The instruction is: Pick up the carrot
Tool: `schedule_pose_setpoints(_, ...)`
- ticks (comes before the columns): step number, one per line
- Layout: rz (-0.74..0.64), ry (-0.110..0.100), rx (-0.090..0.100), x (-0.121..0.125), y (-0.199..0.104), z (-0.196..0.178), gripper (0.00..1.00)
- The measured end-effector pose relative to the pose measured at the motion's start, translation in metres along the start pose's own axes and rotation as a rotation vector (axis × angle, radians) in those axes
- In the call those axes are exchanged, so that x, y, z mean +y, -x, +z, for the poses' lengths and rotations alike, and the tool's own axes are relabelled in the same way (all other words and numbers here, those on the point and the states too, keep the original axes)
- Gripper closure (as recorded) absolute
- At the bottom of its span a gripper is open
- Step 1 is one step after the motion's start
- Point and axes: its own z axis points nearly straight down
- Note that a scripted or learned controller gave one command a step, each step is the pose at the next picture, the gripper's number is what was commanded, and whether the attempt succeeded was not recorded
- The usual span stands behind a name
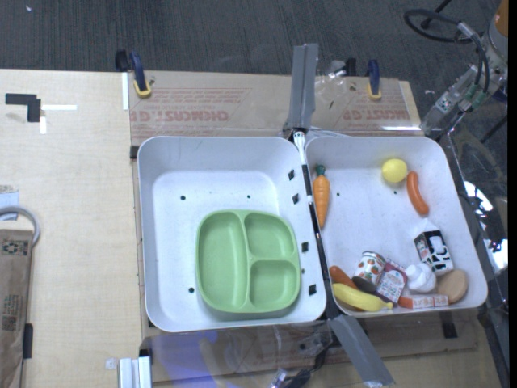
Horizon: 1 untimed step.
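Camera view: the carrot [321, 198] is lying tight against the right bin [452, 217]'s wall at 9 o'clock, and the arm [485, 63] is hanging out way up at 1 o'clock, can't tell what state the end effector is in. I'm guessing a finger is going to be hitting that wall or the divider [304, 95] and knocking the carrot sideways.
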Motion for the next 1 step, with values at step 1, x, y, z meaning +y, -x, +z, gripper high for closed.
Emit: schedule_pose_setpoints(1,-0.002,0.001,-0.003,0.0008,0.001,-0.009,1.0)
